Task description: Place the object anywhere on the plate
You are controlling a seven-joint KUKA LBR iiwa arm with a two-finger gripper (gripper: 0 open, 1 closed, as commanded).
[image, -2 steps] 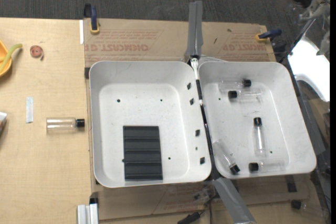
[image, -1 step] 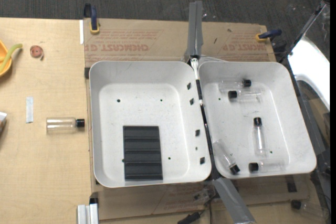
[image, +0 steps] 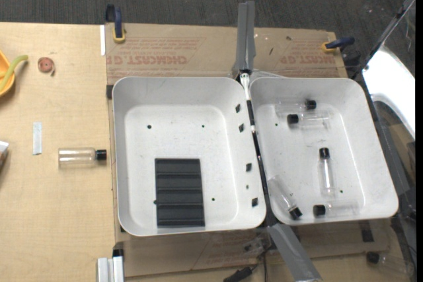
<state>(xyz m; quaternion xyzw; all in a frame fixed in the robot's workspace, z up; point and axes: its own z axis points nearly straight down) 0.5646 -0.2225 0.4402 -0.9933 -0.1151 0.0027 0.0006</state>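
Two white bins are set side by side on the bench (image: pixel 59 221). One black ribbed plate (image: pixel 179 193) is seated at 6 o'clock in the left bin (image: pixel 132 92). Five clear black-capped vials are counted in the right bin (image: pixel 360 92): two at 12 o'clock (image: pixel 307 118), one at 3 (image: pixel 326 172), two at 6 (image: pixel 285 198). A sixth vial (image: pixel 80 156) is laid on the bench at 9 o'clock.

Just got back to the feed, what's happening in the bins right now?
Nothing is being handled at this moment. The ribbed black rectangular plate lies bare in the left white bin. Several clear plastic vials with black caps lie scattered in the right white bin, so no vial has reached the plate yet.
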